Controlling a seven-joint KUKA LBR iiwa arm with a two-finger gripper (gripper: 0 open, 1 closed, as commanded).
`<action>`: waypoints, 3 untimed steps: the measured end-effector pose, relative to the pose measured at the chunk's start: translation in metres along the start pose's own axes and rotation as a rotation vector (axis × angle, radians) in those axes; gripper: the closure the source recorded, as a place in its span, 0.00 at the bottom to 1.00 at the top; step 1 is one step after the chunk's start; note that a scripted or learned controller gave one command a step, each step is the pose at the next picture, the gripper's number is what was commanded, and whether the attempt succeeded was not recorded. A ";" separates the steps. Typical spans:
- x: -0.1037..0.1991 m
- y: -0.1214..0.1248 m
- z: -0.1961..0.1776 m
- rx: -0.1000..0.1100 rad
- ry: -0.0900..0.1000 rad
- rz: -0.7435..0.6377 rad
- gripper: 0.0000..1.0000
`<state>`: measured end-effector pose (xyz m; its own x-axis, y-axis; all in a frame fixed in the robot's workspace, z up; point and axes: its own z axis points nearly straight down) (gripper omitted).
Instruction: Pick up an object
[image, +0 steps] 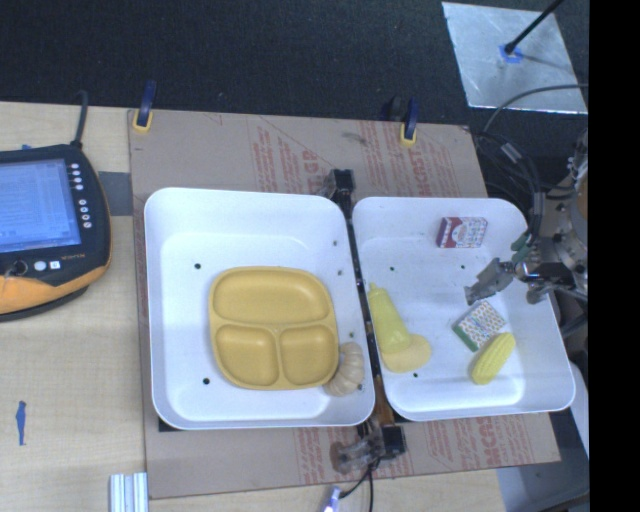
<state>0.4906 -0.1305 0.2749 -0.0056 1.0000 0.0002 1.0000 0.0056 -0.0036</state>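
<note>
Watching the feed from my desk: the gripper (492, 282) is hanging over the right bin (420, 400), near its right wall. Honestly I can't tell whether the claw is apart or together from this angle, it's just a grey blur, and I see nothing held in it.

Closest candidate is the small green patterned packet (479, 324), sitting just near-left of the claw, touching or almost touching the toy corn cob (492, 358). The packet looks flat and light, probably a bit slick, so I'd guess it's hard to get under. The corn looks like rigid plastic, rounded, light; I'd pinch it across its narrow middle.

Count for the right bin: one packet, one corn cob, one red and white box (461, 232) at the far side, one pale yellow squeezy-looking thing (396, 331) along the left wall. That's four.

Left bin (170, 300): one yellow divided plate (272, 326) with three compartments, and one beige lumpy thing (347, 371) touching its near-right corner. The plate looks stiff and too wide to grab anywhere but the rim.
</note>
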 end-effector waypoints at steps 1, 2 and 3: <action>-0.032 0.115 0.074 0.004 -0.002 -0.002 0.00; -0.033 0.165 0.135 0.004 -0.002 -0.003 0.00; -0.016 0.045 0.151 0.005 0.000 0.001 0.00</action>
<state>0.5350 -0.1463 0.1240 -0.0050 1.0000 0.0002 1.0000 0.0050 -0.0084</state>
